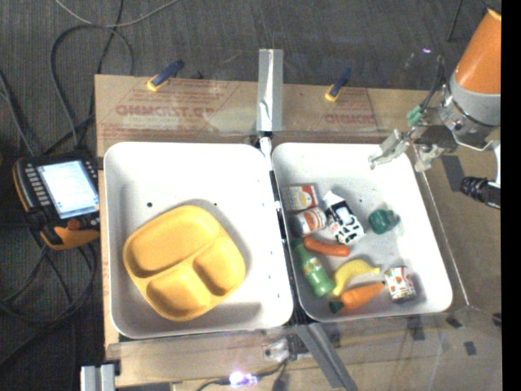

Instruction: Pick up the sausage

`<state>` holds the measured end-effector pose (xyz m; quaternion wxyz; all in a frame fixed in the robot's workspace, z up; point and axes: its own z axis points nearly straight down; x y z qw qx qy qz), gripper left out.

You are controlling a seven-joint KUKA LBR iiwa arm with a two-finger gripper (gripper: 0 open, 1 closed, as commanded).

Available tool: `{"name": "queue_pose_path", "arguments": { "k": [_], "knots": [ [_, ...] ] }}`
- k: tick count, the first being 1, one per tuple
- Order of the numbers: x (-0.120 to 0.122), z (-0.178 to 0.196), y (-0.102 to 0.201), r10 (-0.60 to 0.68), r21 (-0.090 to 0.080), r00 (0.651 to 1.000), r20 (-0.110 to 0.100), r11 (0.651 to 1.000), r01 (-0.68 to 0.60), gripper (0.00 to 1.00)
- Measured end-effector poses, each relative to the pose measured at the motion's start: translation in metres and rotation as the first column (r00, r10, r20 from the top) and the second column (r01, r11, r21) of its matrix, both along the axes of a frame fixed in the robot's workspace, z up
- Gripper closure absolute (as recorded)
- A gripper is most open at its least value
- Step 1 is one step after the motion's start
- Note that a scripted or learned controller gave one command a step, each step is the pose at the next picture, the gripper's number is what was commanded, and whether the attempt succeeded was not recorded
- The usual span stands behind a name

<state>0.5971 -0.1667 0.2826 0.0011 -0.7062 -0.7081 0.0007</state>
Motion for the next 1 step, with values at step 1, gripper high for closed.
{"name": "queue_pose_path", "arguments": {
  "k": [1],
  "knots": [
    [-0.0644,-0.1114,0.0237,0.118,0.002,0.993,-0.002,0.993,-0.118,0.0]
  ]
}}
